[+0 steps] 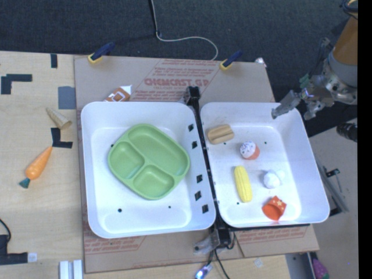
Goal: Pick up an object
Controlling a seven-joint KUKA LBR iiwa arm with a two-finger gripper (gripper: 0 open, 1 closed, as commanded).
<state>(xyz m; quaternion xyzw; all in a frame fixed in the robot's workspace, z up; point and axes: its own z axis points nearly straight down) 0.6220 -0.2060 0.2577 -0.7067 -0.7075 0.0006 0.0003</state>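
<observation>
Gripper (289, 106) hangs at the right bin's (311, 156) upper right rim, holding nothing; finger spread cannot be told. Nearest item: speckled ball (249, 150), down-left. Corn (242, 183) lies beyond, long axis running near-to-far.

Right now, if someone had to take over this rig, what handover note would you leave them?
Hand: over the right bin's far right corner, holding nothing; fingers appear spread.
Right bin contents: bread roll, speckled ball, corn cob, small white piece, orange-red piece.
Left bin: green divided plate.
Outside the bins, on the bench: toy carrot and a cone.
Done: nothing picked yet.
Left: choose an object, descend, grasp and lift. The roll and speckled ball lie closest to the hand.
</observation>
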